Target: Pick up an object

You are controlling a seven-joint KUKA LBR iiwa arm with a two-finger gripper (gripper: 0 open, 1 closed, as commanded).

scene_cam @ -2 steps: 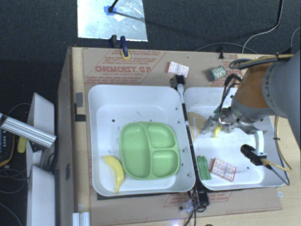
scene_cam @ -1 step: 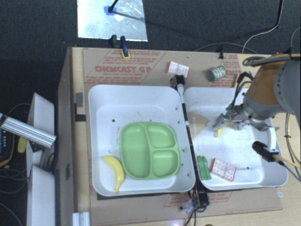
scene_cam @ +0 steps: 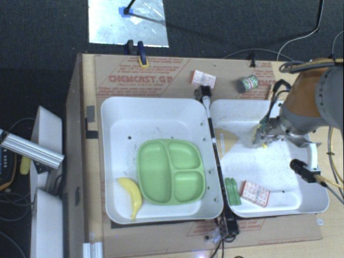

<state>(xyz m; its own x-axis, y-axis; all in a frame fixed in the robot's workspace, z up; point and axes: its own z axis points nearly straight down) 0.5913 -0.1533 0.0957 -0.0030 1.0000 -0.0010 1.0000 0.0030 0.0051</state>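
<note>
Over by the divider (scene_cam: 212, 138) between the two bins, things are looking pretty spread out. Left of it, a light green sectioned plate (scene_cam: 172, 171) is sitting in the left bin (scene_cam: 156, 109), smooth matte plastic with three rounded compartments. A yellow banana (scene_cam: 132, 196), curved and glossy, is lying just off the plate's lower left edge. Right of the divider, a small green ridged piece (scene_cam: 231, 191) is lying right up against it in the right bin (scene_cam: 312, 203), and a flat red-and-white patterned card or packet (scene_cam: 255, 193) is sitting just beside that. Farther right of the divider, the gripper (scene_cam: 263, 138) is hanging low over the upper part of the right bin. I honestly can't tell how far the jaws are apart, or whether anything is between them.
</note>
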